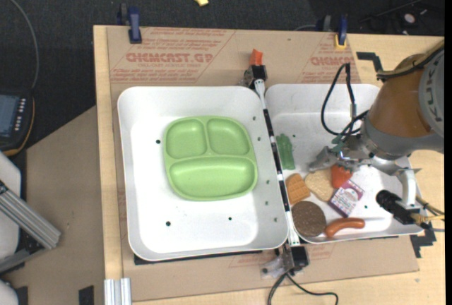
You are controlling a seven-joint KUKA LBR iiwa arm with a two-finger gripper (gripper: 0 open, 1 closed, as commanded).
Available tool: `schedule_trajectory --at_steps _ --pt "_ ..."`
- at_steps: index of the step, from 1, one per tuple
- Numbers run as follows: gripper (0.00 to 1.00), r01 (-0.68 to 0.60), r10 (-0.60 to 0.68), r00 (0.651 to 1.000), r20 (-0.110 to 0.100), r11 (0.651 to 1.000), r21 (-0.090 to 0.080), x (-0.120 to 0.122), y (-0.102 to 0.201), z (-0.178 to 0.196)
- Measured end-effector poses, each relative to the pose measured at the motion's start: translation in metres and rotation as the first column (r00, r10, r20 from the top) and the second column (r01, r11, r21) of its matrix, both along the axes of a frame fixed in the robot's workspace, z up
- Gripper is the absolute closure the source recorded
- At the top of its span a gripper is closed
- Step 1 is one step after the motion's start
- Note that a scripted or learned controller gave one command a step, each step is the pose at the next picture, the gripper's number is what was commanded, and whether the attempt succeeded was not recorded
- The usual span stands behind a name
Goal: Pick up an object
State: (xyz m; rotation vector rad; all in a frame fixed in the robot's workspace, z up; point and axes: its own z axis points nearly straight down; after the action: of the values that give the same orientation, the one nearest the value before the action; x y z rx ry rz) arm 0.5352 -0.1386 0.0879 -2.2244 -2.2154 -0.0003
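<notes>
The right bin (311,102) holds several toy foods: a green pickle (284,150), a waffle-like cracker (297,189), a tan slice (321,185), a small red piece (341,175), a purple packet (346,198), a brown round patty (308,217) and a reddish sausage (344,226). My gripper (340,159) reaches in from the right and hangs low over the bin's middle, just above the red piece and beside the tan slice. The wrist hides its tips. I see nothing lifted off the bin floor.
The left bin (141,176) holds a green divided plate (210,157). A black divider rail (272,148) runs between the bins. A black cable (332,102) loops above the gripper. The arm's orange band (399,102) covers the right bin's far right side.
</notes>
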Motion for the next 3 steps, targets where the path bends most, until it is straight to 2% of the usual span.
schedule_trajectory --at_steps 1,2,3 --pt "0.0 0.0 0.0 1.0 0.009 1.0 -0.004 0.0 -0.072 -0.001" --pt "0.0 -0.001 0.001 1.0 0.01 1.0 -0.004 -0.04 -0.047 0.0" --pt "0.0 -0.004 0.004 1.0 0.009 1.0 0.0 -0.053 -0.079 0.0"
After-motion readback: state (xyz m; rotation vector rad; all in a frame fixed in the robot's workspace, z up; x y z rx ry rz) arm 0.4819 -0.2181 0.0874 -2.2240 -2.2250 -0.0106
